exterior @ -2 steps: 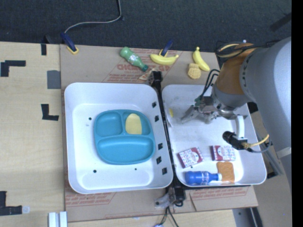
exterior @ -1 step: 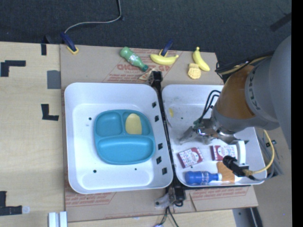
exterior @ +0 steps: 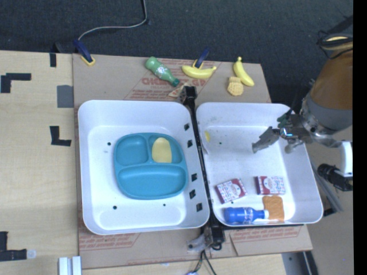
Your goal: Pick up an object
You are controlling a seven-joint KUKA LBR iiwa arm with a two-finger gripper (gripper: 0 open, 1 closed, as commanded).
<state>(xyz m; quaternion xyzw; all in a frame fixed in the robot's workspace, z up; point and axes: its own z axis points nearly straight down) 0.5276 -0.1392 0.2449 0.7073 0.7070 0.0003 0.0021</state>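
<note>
Red packets point(exterior: 230, 190) lie below hand point(exterior: 278, 141).

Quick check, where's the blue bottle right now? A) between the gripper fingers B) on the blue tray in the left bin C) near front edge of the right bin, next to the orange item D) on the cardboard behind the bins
C: the blue bottle lies on its side along the front wall of the right bin, beside the orange item, well apart from the gripper higher up in that bin.
</note>
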